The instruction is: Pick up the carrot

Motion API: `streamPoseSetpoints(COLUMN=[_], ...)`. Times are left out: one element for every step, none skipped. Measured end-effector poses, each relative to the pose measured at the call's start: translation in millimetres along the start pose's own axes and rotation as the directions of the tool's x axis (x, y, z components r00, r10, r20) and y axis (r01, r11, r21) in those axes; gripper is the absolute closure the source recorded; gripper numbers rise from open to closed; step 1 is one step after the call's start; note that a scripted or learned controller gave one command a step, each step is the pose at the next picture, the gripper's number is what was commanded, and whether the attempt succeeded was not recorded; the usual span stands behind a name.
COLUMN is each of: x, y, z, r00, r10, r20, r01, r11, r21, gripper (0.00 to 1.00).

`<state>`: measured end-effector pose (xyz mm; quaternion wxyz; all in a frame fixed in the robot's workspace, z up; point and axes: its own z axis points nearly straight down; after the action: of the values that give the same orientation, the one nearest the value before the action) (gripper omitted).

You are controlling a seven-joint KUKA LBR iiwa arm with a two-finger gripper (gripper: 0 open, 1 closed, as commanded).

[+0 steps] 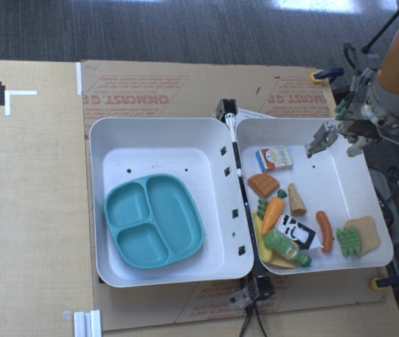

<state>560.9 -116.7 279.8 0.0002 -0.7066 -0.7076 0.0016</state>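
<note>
Orange and small, the carrot (272, 214) lies in the right bin (357, 188), lower down and to the left of the gripper (320, 141). The gripper hangs over the top part of that bin with nothing in it, and I cannot tell if it is open or closed. Just left of it and a bit lower is a little blue and white box (275, 159). Under the box sits a brown waffle (263, 184), touching the carrot's green top. A red sausage (324, 230) and a slice of toast (365, 233) lie well below the gripper. The teal plate (154, 220) rests in the left bin (115, 139), far off to the left.
</note>
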Motion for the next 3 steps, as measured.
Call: streamPoseSetpoints(x=[47.6,17.8,17.1], y=[-45.4,-32.3,-31.9], z=[77.8,184.7,177.1], r00=[1.0,0.996,0.996], r10=[-0.021,0.085,0.092], r20=[-0.002,-0.003,-0.002], r01=[0.021,-0.085,-0.092], r11=[1.0,0.996,0.996], r21=[0.002,-0.01,-0.009], gripper=[0.0,0.0,1.0])
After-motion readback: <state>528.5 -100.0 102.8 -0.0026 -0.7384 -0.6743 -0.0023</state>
